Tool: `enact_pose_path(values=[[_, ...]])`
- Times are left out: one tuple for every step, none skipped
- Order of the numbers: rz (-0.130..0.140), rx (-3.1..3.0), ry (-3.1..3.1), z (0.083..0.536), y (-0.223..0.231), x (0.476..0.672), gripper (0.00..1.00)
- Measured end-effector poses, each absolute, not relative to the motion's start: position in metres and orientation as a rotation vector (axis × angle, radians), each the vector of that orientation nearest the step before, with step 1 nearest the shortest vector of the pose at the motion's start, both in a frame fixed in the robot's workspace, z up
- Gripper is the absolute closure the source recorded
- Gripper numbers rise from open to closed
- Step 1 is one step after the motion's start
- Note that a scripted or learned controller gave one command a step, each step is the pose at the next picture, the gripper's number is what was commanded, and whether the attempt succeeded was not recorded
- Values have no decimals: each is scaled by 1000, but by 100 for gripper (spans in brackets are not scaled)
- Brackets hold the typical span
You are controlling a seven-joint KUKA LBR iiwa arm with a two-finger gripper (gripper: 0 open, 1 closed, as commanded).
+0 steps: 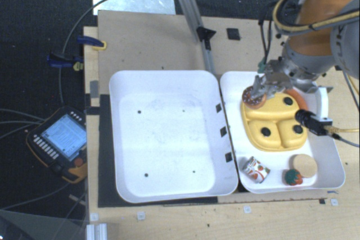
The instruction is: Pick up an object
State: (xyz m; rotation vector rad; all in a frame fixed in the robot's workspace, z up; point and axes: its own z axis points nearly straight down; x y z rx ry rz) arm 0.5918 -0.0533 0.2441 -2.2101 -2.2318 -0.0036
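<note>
The end effector [260, 90] is down in the right bin [329, 176], at a small brown round thing [254, 99] by the top left corner of the yellow tray [274, 122]; I cannot tell how its fingers stand. Nothing looks lifted yet, so I judge the grasp and raise remain.

Two white bins [169, 78] sit on a tan counter [146, 42]. In the right-hand bin, a yellow moulded tray [274, 121] dotted with dark spots lies beside a brown-and-white round object [254, 98], a red-and-white patterned can [256, 169], a tan disc [305, 163] and a green-and-red piece [293, 177]. The grey arm [337, 42] wears an orange band [323, 5]. A blue clamp with yellow tips [76, 50] grips the counter's edge.
</note>
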Motion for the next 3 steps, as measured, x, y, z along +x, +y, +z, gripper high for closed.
enact_pose_path(values=[[-2, -2209, -2231, 245, -7, 571, 100], [-1, -2210, -2230, 237, 36, 555, 100], [-2, -2209, -2231, 238, 81, 543, 100]])
